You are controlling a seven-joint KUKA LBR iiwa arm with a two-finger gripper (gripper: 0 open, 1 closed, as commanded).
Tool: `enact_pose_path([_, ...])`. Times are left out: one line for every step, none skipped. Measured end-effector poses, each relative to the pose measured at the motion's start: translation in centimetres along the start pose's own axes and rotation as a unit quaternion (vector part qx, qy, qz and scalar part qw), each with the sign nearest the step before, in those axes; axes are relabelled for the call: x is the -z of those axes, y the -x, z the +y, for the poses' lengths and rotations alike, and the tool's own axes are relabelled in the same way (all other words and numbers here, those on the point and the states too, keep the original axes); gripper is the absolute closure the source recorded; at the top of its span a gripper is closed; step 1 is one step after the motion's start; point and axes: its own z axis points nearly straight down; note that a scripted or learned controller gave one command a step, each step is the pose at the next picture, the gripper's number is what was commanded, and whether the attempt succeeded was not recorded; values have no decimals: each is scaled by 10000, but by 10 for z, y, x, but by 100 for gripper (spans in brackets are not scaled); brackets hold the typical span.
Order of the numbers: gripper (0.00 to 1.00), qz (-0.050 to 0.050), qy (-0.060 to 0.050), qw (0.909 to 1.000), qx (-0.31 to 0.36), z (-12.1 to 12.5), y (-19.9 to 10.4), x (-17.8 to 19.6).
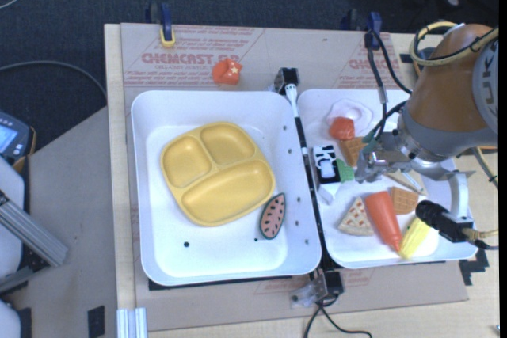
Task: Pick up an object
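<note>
Gripper: the gripper (372,164) hangs low in the right bin (444,253), at about 9 o'clock of the bin's middle; whether it is spread or pressed together I cannot tell, since the wrist hides the tips.
Arm: the grey arm with its orange band (447,87) comes in from 3 o'clock and covers the bin's upper right part.
Candidates: a red tomato (342,127) lies at 11 o'clock of the gripper, a pizza slice (355,218) at 6 o'clock, an orange carrot (383,218) at 5 o'clock, yellow corn (415,237) further toward 4 o'clock (which of these the program aims at I cannot tell).
Left bin: a yellow divided plate (215,172) and a watermelon slice (272,216) at its 4 o'clock, well apart from the gripper.
Risk, crowding: the toys lie touching or just beside one another, so fingers coming down could land on two at once and nudge both aside.
Risk, shape: the carrot and corn look smooth and rounded and may squirt out of a pinch.
Risk, wall: the gripper sits near the divider (305,162) between bins; a descent there could strike the rim.
</note>
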Motion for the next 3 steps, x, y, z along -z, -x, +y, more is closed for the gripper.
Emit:
enact_pose_path([100, -40, 60, 10000, -50, -28, 22, 44])
enact_pose_path([100, -41, 45, 10000, -36, -26, 21, 50])
enact_pose_path([100, -46, 39, 10000, -31, -25, 20, 58])
